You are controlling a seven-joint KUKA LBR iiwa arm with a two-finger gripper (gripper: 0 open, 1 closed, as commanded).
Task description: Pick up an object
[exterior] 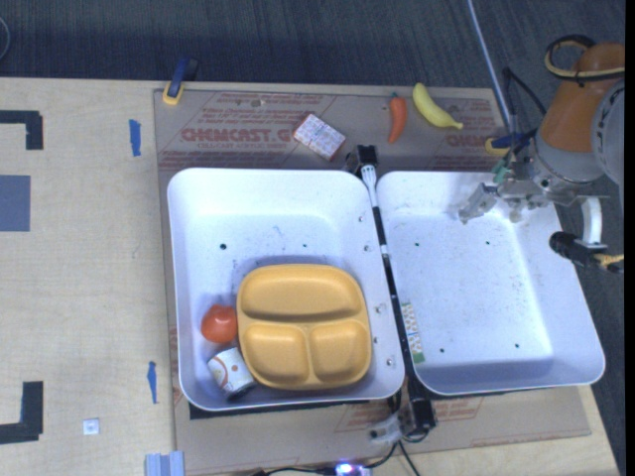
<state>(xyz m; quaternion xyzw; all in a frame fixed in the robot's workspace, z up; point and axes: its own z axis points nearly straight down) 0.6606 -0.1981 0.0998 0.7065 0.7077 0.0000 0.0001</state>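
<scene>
In the left bin [198, 206] a yellow compartment plate [303, 323] lies near the front. A red-orange ball-like object [218, 322] sits at the plate's left edge. A small white and orange can [229, 369] lies just below it, in the bin's front left corner. My gripper [494, 206] hangs over the far right corner of the right bin [476, 296]. Its fingers are spread and nothing sits between them. It is well away from all the objects in the left bin.
Behind the bins, on the brown board, lie a yellow banana [435, 107], a red pepper [397, 118] and a small patterned box [318, 136]. A black divider [382, 256] runs between the bins. The arm's grey and orange body [580, 117] stands at the right.
</scene>
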